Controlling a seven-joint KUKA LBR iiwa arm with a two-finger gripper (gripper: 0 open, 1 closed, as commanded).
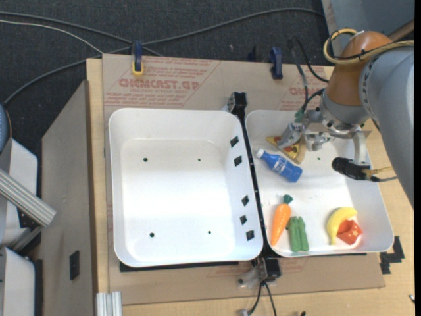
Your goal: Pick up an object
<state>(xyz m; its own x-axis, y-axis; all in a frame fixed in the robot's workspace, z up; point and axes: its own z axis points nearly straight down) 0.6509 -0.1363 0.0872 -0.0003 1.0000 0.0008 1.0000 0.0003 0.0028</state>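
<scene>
Arm reaches in from right, wrist lowered over right bin (378,232) rear; gripper (297,135) above yellow item (287,147), finger state indeterminate. Right bin contents: one blue bottle (279,164), one carrot (280,220), one green vegetable (298,234), one banana (338,220), one red item (349,231).

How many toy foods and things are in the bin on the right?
5 that I can see: a blue bottle, an orange carrot, a green veggie beside it, a yellow-and-red piece near the front, and a yellowish piece under the pincer. The arm may hide more.
</scene>
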